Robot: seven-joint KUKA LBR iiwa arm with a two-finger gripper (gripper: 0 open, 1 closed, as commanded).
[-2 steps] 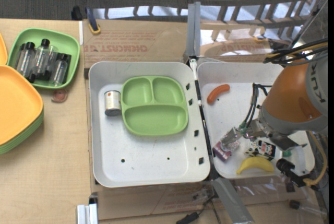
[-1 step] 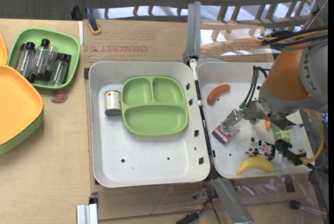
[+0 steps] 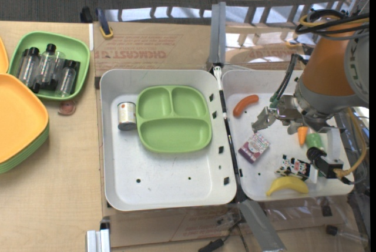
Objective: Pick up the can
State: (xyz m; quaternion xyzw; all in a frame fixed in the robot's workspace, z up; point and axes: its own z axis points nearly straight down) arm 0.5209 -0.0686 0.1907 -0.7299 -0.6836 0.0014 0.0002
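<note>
The can [image 3: 126, 116] is a small silver cylinder lying on its side in the left bin [image 3: 170, 186], against the left edge of a green divided plate [image 3: 174, 118]. My gripper [image 3: 265, 118] hangs over the right bin [image 3: 258, 183], just above a purple packet [image 3: 254, 147] and to the right of an orange sausage [image 3: 245, 104]. It is far to the right of the can, with the plate and the wall between the bins lying between them. Nothing can be seen held in it.
The right bin also holds a banana [image 3: 287, 187], a black-and-white patterned item [image 3: 294, 167], and an orange and green piece [image 3: 309, 137] under the arm. Left of the bins sit a green tray of bottles [image 3: 49, 66] and stacked orange plates [image 3: 20, 124].
</note>
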